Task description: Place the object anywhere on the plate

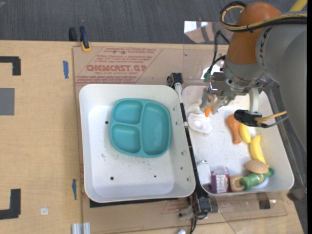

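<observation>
A teal divided plate (141, 127) lies in the left white bin (92, 179). My gripper (212, 106) hangs over the back left part of the right bin (282, 174), right of the plate. It is shut on a small orange piece (208, 112) that pokes out below the fingertips. Just beneath it a white lumpy object (200, 123) rests on the bin floor.
The right bin also holds an orange toy (234, 128), a yellow banana (256, 147), a tan bun (257, 167), a green item (253, 180), a purple box (220, 180) and a small white bottle (202, 170). A rim divides the two bins.
</observation>
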Motion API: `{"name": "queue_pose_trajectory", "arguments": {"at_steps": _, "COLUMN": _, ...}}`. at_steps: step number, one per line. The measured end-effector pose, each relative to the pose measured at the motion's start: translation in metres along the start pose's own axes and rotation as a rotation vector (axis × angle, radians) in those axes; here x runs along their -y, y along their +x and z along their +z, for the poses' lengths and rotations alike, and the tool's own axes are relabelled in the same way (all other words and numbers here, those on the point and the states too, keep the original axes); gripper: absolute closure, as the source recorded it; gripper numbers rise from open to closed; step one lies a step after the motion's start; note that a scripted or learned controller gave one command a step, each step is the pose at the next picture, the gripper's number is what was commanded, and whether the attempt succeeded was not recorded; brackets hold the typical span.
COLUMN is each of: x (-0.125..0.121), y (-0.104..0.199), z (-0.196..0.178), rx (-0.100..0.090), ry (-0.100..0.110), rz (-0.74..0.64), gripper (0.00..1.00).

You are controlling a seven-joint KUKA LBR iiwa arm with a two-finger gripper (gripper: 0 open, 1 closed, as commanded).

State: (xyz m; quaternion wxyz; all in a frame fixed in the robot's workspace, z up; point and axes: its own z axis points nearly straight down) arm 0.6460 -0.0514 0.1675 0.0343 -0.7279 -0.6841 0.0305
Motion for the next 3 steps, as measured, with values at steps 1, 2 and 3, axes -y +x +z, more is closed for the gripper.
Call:
{"name": "queue_pose_trajectory", "arguments": {"at_steps": 1, "x": 0.033, "y": 0.079, "z": -0.014, "rx": -0.010, "ry": -0.082, "rz": 0.224, "gripper": 1.00}}
{"name": "queue_pose_trajectory", "arguments": {"at_steps": 2, "x": 0.078, "y": 0.174, "z": -0.038, "rx": -0.018, "ry": -0.085, "rz": 0.407, "gripper": 1.00}}
{"name": "queue_pose_trajectory", "arguments": {"at_steps": 3, "x": 0.078, "y": 0.171, "z": -0.037, "rx": -0.015, "ry": -0.085, "rz": 0.409, "gripper": 0.00}}
